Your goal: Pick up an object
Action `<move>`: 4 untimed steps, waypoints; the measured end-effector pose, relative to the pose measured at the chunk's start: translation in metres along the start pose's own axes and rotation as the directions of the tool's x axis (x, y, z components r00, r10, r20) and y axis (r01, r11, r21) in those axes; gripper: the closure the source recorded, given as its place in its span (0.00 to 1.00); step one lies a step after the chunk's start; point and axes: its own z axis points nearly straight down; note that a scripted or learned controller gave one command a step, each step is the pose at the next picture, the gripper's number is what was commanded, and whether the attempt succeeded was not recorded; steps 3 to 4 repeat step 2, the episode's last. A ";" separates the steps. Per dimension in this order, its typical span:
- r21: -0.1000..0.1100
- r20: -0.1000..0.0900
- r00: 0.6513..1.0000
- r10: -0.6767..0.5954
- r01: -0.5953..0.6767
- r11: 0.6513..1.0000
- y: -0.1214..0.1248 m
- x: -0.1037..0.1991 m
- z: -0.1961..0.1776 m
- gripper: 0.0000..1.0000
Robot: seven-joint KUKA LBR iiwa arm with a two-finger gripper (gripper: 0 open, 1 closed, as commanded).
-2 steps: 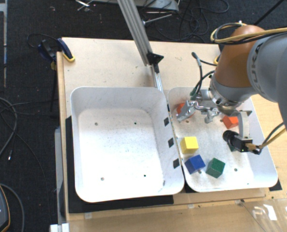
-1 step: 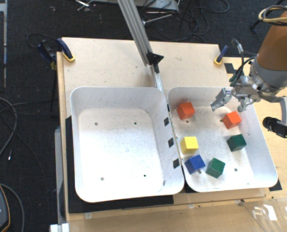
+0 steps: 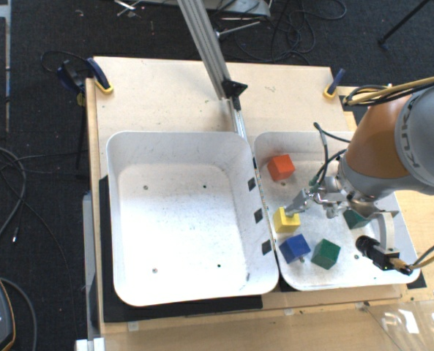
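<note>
The right bin (image 3: pixel 363 275) holds several small blocks. An orange cube (image 3: pixel 280 167) lies at the back, a yellow block (image 3: pixel 287 219) near the bin's left wall, a blue cube (image 3: pixel 295 247) just in front of it, and a green cube (image 3: pixel 325 254) to the blue one's right. A dark green piece (image 3: pixel 354 219) is partly hidden under the wrist. My gripper (image 3: pixel 300 204) reaches in from the right, low over the bin, with its tip right at the yellow block's upper right edge. Nothing is visibly lifted.
The left bin (image 3: pixel 121 196) sits beside the right one, with a raised divider between them. A slanted aluminium pole (image 3: pixel 206 39) rises from the bench at the back. Orange clamps (image 3: pixel 99 77) mark the bench's far corners. The arm's orange band (image 3: pixel 381 141) covers the right bin's back right.
</note>
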 end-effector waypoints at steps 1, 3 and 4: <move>0.009 -0.001 1.000 0.002 -0.002 1.000 -0.007 -0.008 -0.031 0.00; 0.011 -0.002 1.000 0.002 -0.002 1.000 0.017 0.005 0.012 0.00; 0.011 -0.002 1.000 0.002 -0.002 1.000 0.017 0.005 0.012 0.00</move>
